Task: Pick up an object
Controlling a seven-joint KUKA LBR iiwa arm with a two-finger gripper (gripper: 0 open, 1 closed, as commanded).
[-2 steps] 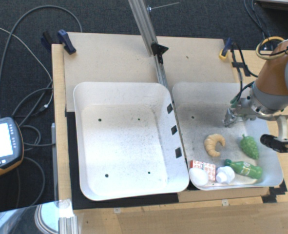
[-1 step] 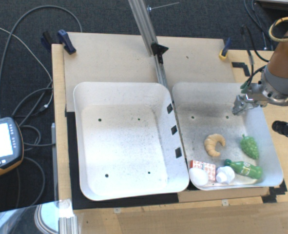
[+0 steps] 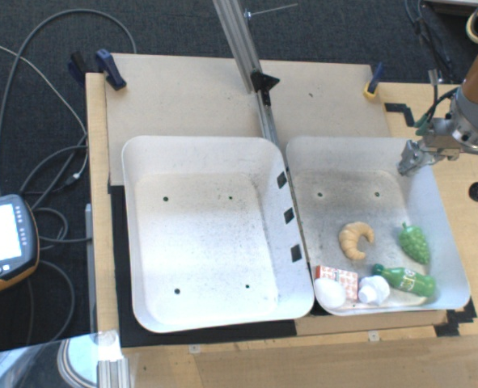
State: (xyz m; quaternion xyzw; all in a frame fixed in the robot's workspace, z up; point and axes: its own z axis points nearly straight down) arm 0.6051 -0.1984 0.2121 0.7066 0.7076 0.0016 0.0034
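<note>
- The right bin (image 3: 433, 208) sits under the gripper and holds every candidate; we see them gathered toward its near end, below and to the left of the gripper (image 3: 408, 162) in this view, well apart from it.
- The green bottle (image 3: 406, 280) is the largest piece, lying on its side with a white cap (image 3: 374, 290) at its end. We judge it light, stiff and smooth, likely to roll or slip; we would close across the middle of its body, at right angles to its length.
- The croissant (image 3: 356, 239) lies nearest the gripper's line of reach, on open floor. It looks like a light toy with a ridged, curved back; we think it the easiest take, pinched across its thick middle.
- The red and white packet (image 3: 336, 278) lies flat against the bin's near wall, touching a white rounded object (image 3: 329, 293). Flat and crowded, it offers little edge to grip.
- The green grapes (image 3: 414, 245) are small and lumpy, probably soft plastic; a pinch across the widest part should hold.
- The arm (image 3: 471, 111) enters from the right, wrist bent down, with the gripper over the bin's far right corner.
- We cannot tell how the gripper's working end stands; nothing is visibly held.
</note>
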